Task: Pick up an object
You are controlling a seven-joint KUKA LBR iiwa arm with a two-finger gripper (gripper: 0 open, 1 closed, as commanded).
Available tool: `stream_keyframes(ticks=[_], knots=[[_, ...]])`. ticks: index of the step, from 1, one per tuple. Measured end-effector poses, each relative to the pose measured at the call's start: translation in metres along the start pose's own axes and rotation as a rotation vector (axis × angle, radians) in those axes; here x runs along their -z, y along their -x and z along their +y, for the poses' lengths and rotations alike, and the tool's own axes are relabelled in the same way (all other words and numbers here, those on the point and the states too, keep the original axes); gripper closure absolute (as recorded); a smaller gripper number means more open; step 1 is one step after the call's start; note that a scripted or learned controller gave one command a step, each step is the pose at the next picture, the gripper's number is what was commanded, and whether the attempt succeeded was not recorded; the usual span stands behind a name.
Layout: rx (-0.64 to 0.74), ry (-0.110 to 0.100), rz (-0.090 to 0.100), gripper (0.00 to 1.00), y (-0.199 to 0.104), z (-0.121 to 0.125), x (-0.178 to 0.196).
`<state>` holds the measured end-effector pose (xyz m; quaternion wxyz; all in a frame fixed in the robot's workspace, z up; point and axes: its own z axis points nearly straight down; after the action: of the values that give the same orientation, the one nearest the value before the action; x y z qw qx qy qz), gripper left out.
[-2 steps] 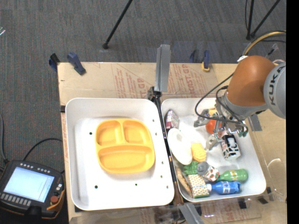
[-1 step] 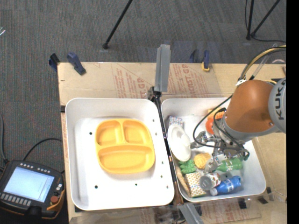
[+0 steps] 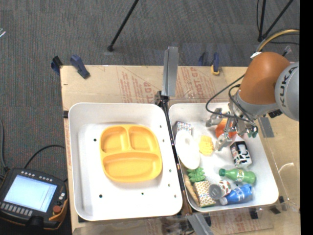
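2 white bins are seen side by side on the bench. In the left bin (image 3: 78, 131) a yellow divided plate (image 3: 131, 152) is lying flat, near the middle.

The right bin (image 3: 268, 173) is crowded. The gripper (image 3: 228, 131) is placed low over its upper part, at about 12 o'clock from the bin's centre, and the orange band of the arm (image 3: 261, 77) is seen above it at 1 o'clock. An orange object (image 3: 221, 127) is seen just between the metal fingers (image 3: 221, 142), but it cannot be told if it is really clamped or only lying under them; how wide the fingers are spread also cannot be told.

Just beside the gripper, at 4 o'clock, a black and white can (image 3: 240, 153) is lying. A white oval dish (image 3: 187, 149) and a yellow item (image 3: 207, 145) are at 9 o'clock from it. Lower, a green bottle (image 3: 237, 175), a blue bottle (image 3: 238, 194) and a green toy (image 3: 196, 174) are found.
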<state>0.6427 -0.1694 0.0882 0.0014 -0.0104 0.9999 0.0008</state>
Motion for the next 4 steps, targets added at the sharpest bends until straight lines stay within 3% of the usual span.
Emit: stream_keyframes(ticks=[1,2,3,4], knots=[[0.001,0.0,-0.005,1.0,0.002,0.001,0.011],[0.002,0.001,-0.004,0.0,0.001,0.001,0.011],[0.002,0.001,-0.01,1.0,0.003,0.001,0.022],[0.054,0.001,0.006,1.0,-0.069,0.016,-0.002]])
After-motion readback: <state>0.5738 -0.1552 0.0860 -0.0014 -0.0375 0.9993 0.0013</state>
